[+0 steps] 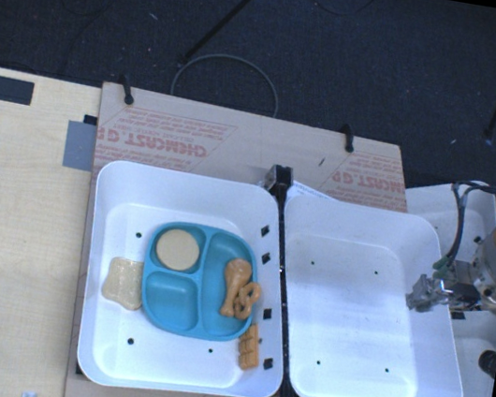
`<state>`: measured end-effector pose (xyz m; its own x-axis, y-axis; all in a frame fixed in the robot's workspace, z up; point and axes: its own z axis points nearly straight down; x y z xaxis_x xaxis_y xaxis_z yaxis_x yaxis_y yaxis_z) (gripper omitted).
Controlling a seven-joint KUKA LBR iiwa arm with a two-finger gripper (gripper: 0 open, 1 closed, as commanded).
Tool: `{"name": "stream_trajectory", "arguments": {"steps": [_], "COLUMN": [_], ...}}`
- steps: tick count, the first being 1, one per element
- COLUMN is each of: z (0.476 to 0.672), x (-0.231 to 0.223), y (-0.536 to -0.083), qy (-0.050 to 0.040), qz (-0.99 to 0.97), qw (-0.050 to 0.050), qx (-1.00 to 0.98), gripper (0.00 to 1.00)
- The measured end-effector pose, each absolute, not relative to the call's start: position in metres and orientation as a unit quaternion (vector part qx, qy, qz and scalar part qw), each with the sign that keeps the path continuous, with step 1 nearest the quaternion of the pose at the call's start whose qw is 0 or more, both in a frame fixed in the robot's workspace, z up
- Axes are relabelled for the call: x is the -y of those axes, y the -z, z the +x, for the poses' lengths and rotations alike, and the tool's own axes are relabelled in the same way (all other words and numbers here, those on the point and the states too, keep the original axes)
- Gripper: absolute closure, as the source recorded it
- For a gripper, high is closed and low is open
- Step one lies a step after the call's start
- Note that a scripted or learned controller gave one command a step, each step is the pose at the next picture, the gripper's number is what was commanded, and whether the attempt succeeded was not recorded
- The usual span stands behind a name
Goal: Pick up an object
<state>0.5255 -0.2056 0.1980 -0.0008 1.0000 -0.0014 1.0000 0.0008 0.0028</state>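
Since nothing is lifted yet: we see every candidate object in the left bin [113,207].
Objects: one round biscuit [176,250] and one pretzel-like piece [240,288] on one blue tray [173,308]; one pale slab [124,282] beside it; one small brown piece [248,347] near the divider.
End effector [425,295]: at the right bin's [358,383] right rim; grip state we cannot tell.
Risk: we judge it may close on nothing, or catch the tray's rim.
Bins: two.

Counter [4,235], pale wood. Cardboard sheet [238,148] lies flat on it. Two white bins on the cardboard: left bin [98,347], right bin [356,393], touching at a black clamp strip [277,274]. Grey square [78,144] on counter just left of cardboard.
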Motion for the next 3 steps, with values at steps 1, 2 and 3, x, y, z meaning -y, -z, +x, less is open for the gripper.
{"name": "stream_trajectory", "arguments": {"steps": [1, 2, 3], "z": [0.526, 0.526, 0.524], "x": [0.207, 0.156, 0.111], "y": [-0.251, -0.258, -0.244], "qy": [-0.0008, -0.0003, 0.0006], "qz": [0.707, 0.705, 0.706], "qw": [0.002, -0.002, -0.002], "qx": [-0.708, -0.709, -0.708], "gripper": [1.0, 1.0, 1.0]}}
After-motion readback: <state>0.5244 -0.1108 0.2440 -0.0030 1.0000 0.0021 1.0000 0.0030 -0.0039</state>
